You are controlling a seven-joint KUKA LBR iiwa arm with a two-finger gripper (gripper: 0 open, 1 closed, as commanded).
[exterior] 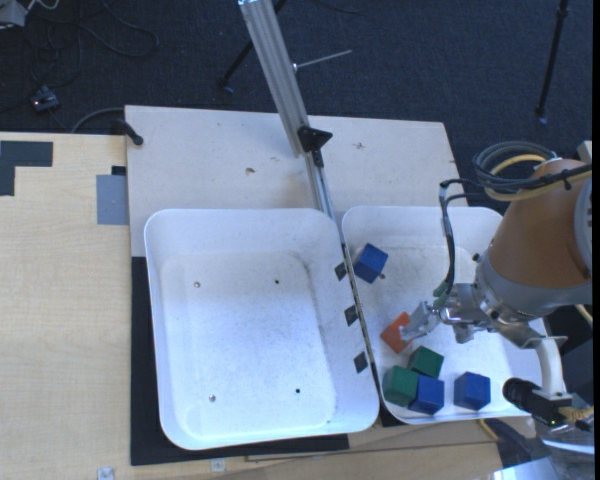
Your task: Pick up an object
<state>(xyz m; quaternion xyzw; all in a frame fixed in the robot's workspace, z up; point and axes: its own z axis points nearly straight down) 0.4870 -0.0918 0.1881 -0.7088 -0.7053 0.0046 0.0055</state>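
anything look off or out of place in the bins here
Nothing looks spilled or damaged. All the blocks sit in the right bin: a blue block alone near the divider, and an orange block tilted on edge beside the gripper, with green and blue ones clustered along the front wall.

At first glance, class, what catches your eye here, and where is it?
The grey and orange arm reaches in from the right over the right bin, its gripper beside an orange block. Blue blocks and green blocks are scattered there; the left bin lies alongside.
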